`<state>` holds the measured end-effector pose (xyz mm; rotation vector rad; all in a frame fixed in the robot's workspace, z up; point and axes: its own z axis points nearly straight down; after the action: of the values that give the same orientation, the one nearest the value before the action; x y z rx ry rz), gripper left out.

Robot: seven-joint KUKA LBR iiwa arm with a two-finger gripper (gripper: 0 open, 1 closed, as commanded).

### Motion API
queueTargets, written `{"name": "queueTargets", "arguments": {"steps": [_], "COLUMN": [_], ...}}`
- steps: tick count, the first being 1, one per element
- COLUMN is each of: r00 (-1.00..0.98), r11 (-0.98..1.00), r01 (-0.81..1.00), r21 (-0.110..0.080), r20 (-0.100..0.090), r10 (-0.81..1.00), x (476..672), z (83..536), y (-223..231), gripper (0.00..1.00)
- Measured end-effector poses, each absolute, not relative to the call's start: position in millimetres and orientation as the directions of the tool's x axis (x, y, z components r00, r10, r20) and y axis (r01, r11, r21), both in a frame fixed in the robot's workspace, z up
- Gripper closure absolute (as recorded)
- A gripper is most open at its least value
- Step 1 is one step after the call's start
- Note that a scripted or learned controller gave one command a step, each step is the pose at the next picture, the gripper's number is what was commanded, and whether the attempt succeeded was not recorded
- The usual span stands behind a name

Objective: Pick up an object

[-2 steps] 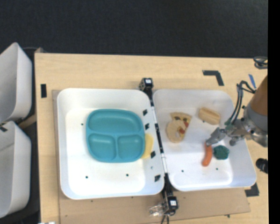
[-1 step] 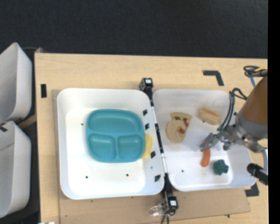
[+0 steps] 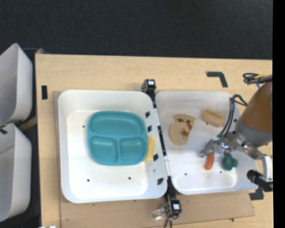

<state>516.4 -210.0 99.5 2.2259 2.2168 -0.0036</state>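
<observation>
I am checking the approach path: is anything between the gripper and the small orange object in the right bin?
Nothing visible stands between them. The gripper sits just above the orange object, with the green object beside it to the right.

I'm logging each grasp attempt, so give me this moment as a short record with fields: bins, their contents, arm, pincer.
left bin: teal divided plate, yellow piece tucked at the plate's right edge
right bin: tan flat piece, bread roll, orange carrot, green item
arm: reaching in over the right bin
pincer: low in the right bin, just above the carrot
grasp: cannot tell from this view
</observation>
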Motion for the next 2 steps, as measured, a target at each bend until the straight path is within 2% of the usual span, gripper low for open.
{"name": "queueTargets", "arguments": {"steps": [1, 2], "r00": [0.009, -0.001], "r11": [-0.009, 0.001], "r01": [1.0, 1.0], "r21": [0.004, 0.008], "r20": [-0.002, -0.004], "r10": [1.0, 1.0], "x": [517.7, 519.1], "z": [112, 176], "y": [-211, -216], "gripper": [1.0, 1.0]}}
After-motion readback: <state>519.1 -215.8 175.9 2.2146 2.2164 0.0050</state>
